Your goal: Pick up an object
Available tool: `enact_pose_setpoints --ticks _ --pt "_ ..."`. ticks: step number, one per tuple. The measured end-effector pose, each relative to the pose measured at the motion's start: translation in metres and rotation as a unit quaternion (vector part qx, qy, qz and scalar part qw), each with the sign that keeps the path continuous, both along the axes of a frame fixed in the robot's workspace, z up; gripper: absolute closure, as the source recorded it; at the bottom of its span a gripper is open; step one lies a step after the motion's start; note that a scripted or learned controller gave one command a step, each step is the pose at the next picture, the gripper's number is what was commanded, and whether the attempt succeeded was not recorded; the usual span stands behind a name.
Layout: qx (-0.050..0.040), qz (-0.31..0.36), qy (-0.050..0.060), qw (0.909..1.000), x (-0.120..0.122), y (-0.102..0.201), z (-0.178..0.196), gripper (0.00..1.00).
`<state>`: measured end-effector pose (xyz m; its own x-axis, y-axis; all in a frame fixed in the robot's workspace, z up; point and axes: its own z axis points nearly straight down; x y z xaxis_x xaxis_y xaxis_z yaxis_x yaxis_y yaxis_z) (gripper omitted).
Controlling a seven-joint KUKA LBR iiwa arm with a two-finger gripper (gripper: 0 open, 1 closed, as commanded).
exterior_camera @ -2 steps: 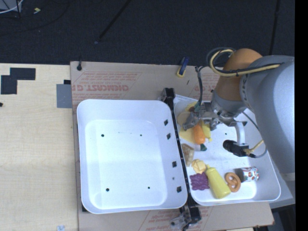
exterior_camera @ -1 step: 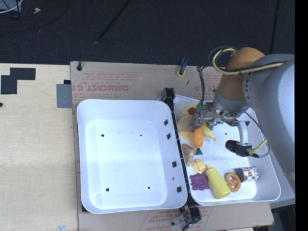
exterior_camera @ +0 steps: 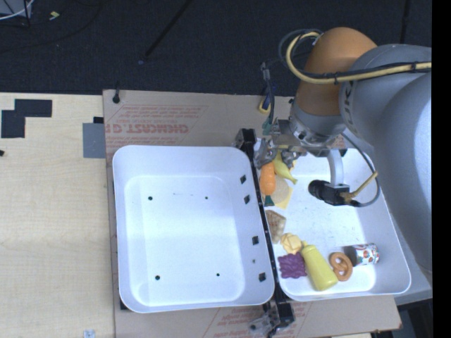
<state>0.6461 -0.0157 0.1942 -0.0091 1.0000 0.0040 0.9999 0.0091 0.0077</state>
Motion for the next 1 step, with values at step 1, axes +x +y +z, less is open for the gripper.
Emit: enact_pose_setpoints --ticks 1 --pt "-0.0014 -0.003 0.002 1.0000 -0.0020 0.0328 0.0799 1.00"
